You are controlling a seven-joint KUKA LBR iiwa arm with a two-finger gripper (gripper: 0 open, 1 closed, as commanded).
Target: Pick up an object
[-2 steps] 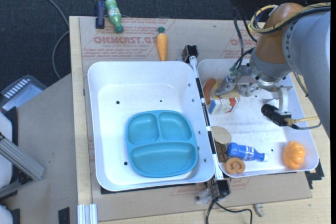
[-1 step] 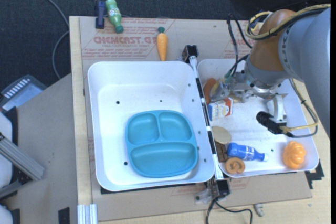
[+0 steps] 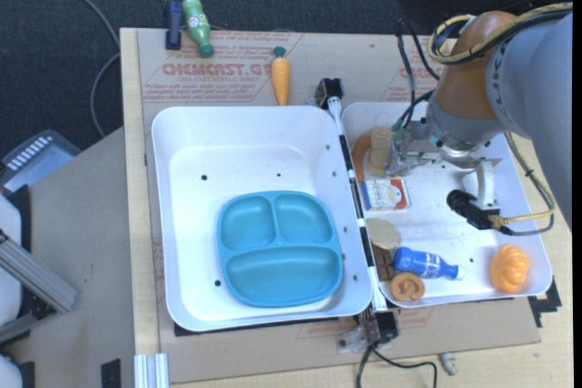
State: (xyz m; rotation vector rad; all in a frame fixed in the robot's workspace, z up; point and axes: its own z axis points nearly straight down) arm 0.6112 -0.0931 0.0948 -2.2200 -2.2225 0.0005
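My gripper (image 3: 393, 155) is low over the far left part of the right bin (image 3: 532, 195), reaching in from the right. It hangs right beside a brown oval piece (image 3: 361, 155) and a pale tan block (image 3: 379, 144) near the bin's left wall. Just in front of it lies a small white carton with a red label (image 3: 385, 194). Nearer the front lie a tan disc (image 3: 385, 233), a blue bottle (image 3: 424, 263), a brown pretzel-like ring (image 3: 406, 288) and an orange pumpkin (image 3: 509, 268).
The left bin (image 3: 182, 150) holds a blue divided plate (image 3: 277, 247). Behind the bins on the cardboard lie a carrot (image 3: 281, 78), a green bottle (image 3: 195, 25) and a dark blue piece (image 3: 173, 24). A black clip (image 3: 328, 90) sits at the bins' shared far corner.
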